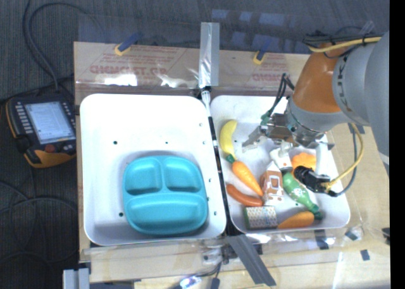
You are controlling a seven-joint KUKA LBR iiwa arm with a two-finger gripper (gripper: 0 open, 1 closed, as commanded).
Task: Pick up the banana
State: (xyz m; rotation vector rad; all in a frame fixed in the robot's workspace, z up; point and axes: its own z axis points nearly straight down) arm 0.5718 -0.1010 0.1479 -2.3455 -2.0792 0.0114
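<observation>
The yellow banana (226, 137) lies along the left wall of the right bin (339, 213), its dark tip pointing toward the front. My gripper (266, 145) hangs over the middle of that bin, a short way to the right of the banana and apart from it. It is open, with nothing between its fingers. The grey arm with the orange band (319, 85) reaches in from the right, above the bin's back right part.
Just in front of the banana lies an orange carrot (247, 177). Around it are a red sausage (243, 195), a small white and orange box (273, 184), a green bottle (300, 193), an orange (304, 158) and a grey block (261, 217). A teal divided tray (166, 194) sits in the left bin (101, 129).
</observation>
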